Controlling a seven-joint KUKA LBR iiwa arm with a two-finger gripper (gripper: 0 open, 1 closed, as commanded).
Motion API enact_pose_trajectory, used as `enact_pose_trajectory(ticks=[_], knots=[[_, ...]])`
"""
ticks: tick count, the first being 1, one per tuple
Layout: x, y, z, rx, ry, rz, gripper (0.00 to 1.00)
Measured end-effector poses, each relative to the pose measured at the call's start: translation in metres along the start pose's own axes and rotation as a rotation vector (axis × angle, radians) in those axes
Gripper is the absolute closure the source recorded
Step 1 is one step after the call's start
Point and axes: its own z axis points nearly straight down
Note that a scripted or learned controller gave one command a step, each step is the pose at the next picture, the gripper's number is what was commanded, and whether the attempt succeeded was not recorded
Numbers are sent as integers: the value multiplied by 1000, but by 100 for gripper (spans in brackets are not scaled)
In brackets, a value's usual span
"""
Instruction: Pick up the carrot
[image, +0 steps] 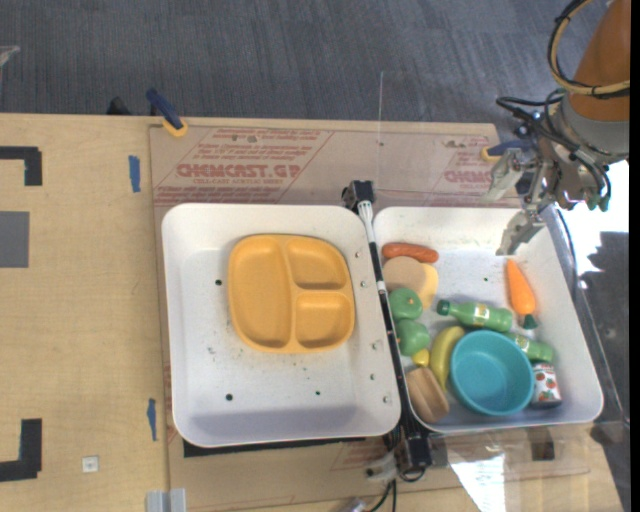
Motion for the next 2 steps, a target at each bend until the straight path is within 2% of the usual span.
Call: enact_pose_trajectory(ticks=[1, 2], knots=[[-3, -29, 113, -3, 12, -9, 0], [5, -72, 167, 1, -3, -103, 0]])
